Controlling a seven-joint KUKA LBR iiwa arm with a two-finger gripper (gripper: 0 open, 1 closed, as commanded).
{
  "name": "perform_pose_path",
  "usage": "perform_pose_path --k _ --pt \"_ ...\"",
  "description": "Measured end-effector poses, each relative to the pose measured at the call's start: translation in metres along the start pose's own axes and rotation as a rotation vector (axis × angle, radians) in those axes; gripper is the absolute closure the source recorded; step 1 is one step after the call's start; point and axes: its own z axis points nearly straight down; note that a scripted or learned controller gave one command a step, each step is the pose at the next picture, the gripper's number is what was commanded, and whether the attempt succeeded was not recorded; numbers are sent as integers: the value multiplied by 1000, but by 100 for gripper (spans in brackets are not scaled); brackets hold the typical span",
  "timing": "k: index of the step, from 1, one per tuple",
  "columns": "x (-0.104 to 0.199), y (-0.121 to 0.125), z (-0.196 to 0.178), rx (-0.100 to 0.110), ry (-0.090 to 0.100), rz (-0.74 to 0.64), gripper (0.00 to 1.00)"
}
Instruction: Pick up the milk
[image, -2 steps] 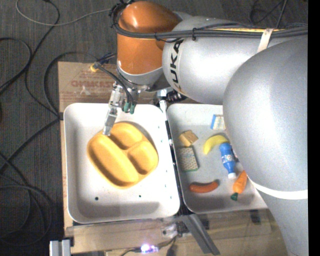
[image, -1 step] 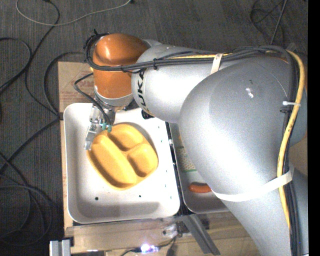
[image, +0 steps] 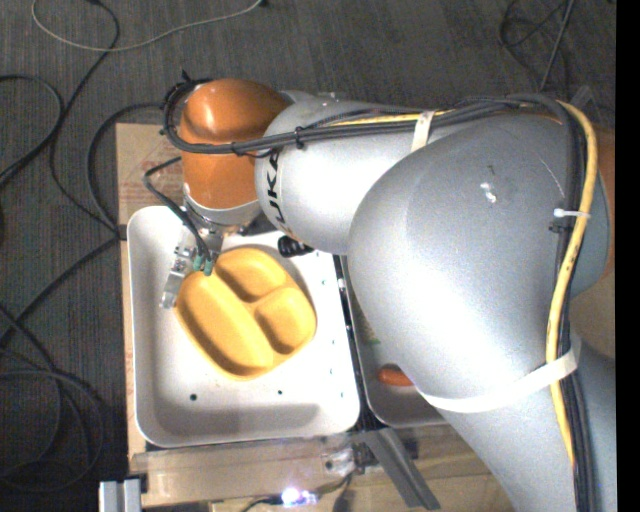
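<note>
Arm (image: 460, 230): grey bulk with an orange band, reaching in from the right and covering most of the frame.

Floor (image: 60, 90): dark carpet, with loose cables (image: 70, 40) trailing round the rig.

Desk (image: 140, 160): brown board, bare at the upper-left corner.

Left bin (image: 145, 400): white and shallow, walls low.

Right bin (image: 375, 405): a sliver of floor shows; the arm covers the rest.

Yellow divided dish (image: 250, 310): three compartments, lying in the left bin.

Tool (image: 185, 270): low over the left bin, at the dish's upper-left rim. Released or clenched, cannot tell; nothing seen in it.

Small orange object (image: 393, 377): in the right bin, at the arm's edge.

Milk: whereabouts cannot be told; likely hidden under the arm. Expect a light carton with thin walls that give under squeeze. Best taken mid-body across the narrow sides.
</note>
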Motion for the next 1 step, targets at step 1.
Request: perform_pose_path --k 1 --pt "34 -8 14 -8 -14 -340 0"
